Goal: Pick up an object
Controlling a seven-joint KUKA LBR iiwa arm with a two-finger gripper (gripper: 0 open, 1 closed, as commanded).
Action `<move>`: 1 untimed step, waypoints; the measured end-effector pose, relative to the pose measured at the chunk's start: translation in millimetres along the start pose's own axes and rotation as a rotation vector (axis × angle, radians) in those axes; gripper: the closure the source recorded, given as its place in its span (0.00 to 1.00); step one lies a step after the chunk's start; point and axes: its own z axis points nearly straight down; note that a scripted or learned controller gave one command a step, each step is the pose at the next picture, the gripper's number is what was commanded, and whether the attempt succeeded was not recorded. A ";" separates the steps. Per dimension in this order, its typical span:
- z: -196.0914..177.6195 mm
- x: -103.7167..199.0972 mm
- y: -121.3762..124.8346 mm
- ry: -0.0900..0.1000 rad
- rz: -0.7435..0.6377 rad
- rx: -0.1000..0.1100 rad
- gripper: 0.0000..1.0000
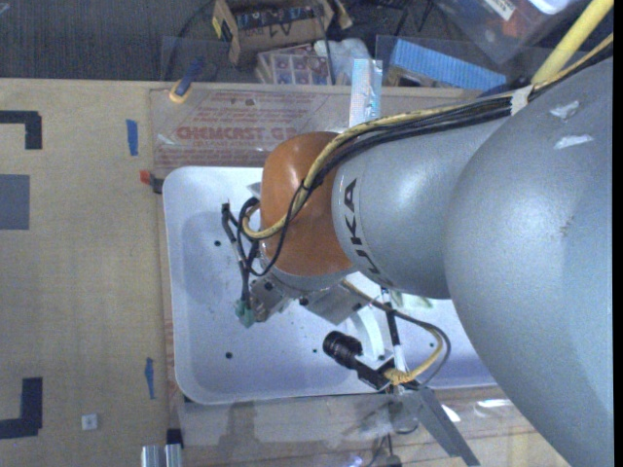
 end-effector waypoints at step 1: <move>71.0 -31.0 -11.9 0.000 0.087 -0.014 1.00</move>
